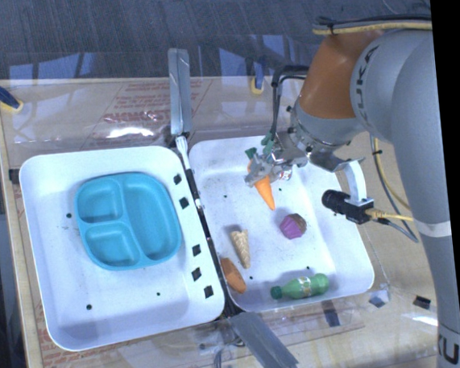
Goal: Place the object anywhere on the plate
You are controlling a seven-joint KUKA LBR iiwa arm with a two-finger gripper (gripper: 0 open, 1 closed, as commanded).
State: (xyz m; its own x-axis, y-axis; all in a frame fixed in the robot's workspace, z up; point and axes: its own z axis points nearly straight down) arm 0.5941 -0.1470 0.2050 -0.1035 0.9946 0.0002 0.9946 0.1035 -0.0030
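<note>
Carrot: toy carrot [265,190] hangs tip-down under the hand [270,167] in the right bin's [343,251] far half, green top up at the fingers.
Hand: looks clamped on the carrot's leafy end.
Handling: likely light, stiff plastic, smooth and tapered; the thick top is the surer hold.
Plate: blue divided plate [128,220] waits in the left bin [59,305].
Neighbours: purple piece [292,226], cone [241,247], orange piece [233,274], green bottle [302,286] lie nearer.
Obstacle: the ridge between the bins must be cleared.
</note>
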